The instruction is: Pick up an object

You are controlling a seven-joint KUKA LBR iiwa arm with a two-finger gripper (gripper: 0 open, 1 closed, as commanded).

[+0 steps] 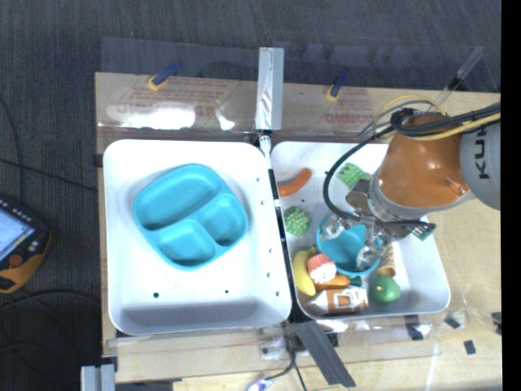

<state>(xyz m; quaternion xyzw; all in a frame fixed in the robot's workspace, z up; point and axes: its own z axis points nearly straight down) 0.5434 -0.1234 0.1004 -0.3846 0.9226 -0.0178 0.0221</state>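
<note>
My gripper (352,236) hangs low in the right bin (431,287), under the orange band (419,169) of the arm. It sits right over a teal cup-like object (352,249) in the middle of the bin. Whether it touches the cup is hidden by the wrist. Around the cup lie a yellow banana (303,274), a red-and-white toy (321,265), an orange labelled bottle (346,300) and a green round fruit (385,290).
An orange sausage shape (294,181), a green bumpy ball (296,220) and a green block (353,174) lie in the far part of the right bin. The left bin (130,300) holds a blue divided plate (191,214). Black cables (342,165) loop off the arm.
</note>
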